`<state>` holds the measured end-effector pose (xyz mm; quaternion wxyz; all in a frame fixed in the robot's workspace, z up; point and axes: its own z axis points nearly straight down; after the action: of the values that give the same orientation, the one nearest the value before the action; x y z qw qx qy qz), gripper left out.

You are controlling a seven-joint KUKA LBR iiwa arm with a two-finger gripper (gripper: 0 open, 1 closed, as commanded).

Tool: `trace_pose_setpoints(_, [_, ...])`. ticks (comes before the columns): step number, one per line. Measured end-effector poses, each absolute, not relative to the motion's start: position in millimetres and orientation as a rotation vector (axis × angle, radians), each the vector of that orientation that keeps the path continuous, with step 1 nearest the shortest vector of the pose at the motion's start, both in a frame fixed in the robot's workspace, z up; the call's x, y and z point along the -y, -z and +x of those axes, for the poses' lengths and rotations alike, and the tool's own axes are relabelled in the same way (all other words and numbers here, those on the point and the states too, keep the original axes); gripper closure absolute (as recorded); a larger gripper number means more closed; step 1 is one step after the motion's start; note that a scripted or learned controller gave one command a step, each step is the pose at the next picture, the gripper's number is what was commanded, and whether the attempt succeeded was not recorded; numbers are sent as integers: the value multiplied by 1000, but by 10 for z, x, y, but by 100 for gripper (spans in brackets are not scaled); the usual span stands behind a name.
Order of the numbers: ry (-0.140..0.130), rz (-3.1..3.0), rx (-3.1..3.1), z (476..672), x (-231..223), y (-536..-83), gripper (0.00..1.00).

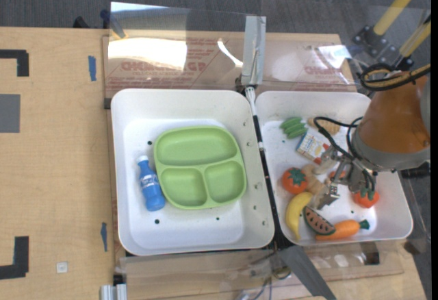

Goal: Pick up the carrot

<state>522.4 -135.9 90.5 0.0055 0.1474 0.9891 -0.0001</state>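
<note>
Orange and tapering, the carrot (pixel 340 229) lies on its side near the front wall of the right bin (pixel 404 227), its green stalk end pointing right and its thin tip touching a watermelon slice (pixel 317 221). A banana (pixel 296 212) curves just left of the slice; a tomato (pixel 295 180) sits above it, and a second tomato (pixel 366 197) rests just above the carrot's stalk end. A small carton (pixel 312 146) and a green vegetable (pixel 293 127) lie toward the back of the same bin. The left bin (pixel 130 155) carries a green divided plate (pixel 199 167) with a blue bottle (pixel 149 185) beside it. Both bins stand on the counter (pixel 48 155).

The carrot appears to be a toy: probably light, stiff and smooth-skinned, so likely to slip or roll if pinched off-centre. The thick middle of the body, taken across its short width, looks the soundest hold; the thin tip is crowded by the slice, and the bin wall is close on the front side.

The arm (pixel 393 120) reaches in from the right, wrist pointing down into the bin. The tool (pixel 341 181) hangs above the clutter between the two tomatoes, apart from the carrot and behind it. Whether the tool is released or clenched cannot be told here; nothing is seen gripped.
</note>
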Motion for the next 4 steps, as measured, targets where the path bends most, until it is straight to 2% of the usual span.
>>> trace_pose_setpoints(1, [1, 182, -3114, 4872, 1509, -915, 0])
trace_pose_setpoints(2, [9, -67, -3123, 5229, 1289, -910, 0])
trace_pose_setpoints(3, [-2, 403, -3105, 5012, 446, -1860, 0])
trace_pose_setpoints(4, [2, 593, -3079, 5606, 1207, -1664, 0])
